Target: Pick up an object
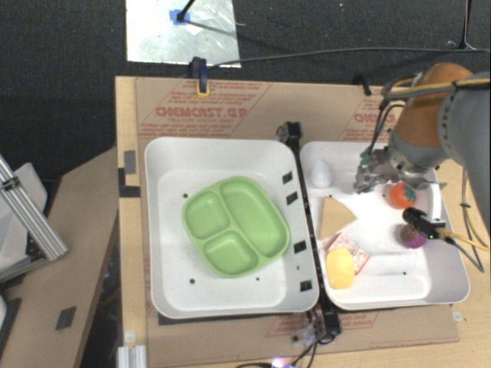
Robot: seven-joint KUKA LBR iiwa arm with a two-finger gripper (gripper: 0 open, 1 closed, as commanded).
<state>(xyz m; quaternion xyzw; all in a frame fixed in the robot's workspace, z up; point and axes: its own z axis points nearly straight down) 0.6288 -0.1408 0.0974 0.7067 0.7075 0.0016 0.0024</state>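
claw (pixel 370 176) over right bin (pixel 430 286); grip state unclear | green tray (pixel 234 225) in left bin (pixel 165 205)

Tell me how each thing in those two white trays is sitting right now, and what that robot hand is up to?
Green plate: flat, right way up, in the left tray.
Tan wedge: lying flat in the right tray.
Yellow lemon: resting partly on a small packet.
Orange ball: loose, beside the gripper.
Purple thing: loose, partly hidden by a black part.
Gripper: low over the right tray, nothing visibly held.
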